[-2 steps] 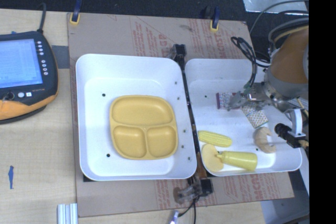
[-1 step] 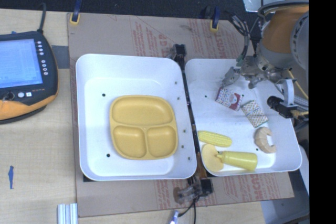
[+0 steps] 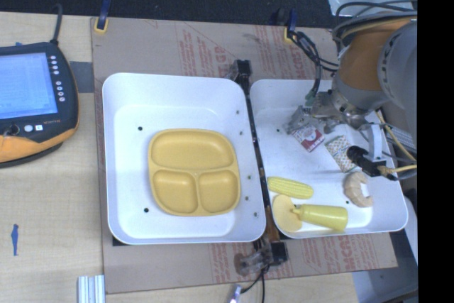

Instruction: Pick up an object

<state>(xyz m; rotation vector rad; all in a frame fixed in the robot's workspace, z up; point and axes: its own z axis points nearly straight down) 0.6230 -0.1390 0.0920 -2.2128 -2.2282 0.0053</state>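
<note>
Hovering gripper [image 3: 306, 125] nr crinkly red packet [image 3: 311, 140] (right bin [image 3: 397, 220])

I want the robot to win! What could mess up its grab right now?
The hand is low over a small red-and-white packet lying flat, so it might slip out. Other things sit close by, like the patterned piece, and could get bumped. The corn and yellow bottle are round and might roll.

Red print runs in lines across the brown cardboard sheet [image 3: 213, 53] under the bins, too faint and slanted to read. At nine o'clock, the handheld pendant's screen [image 3: 27, 89] shows rows of text, blurred beyond reading. No other lettering is legible.
</note>
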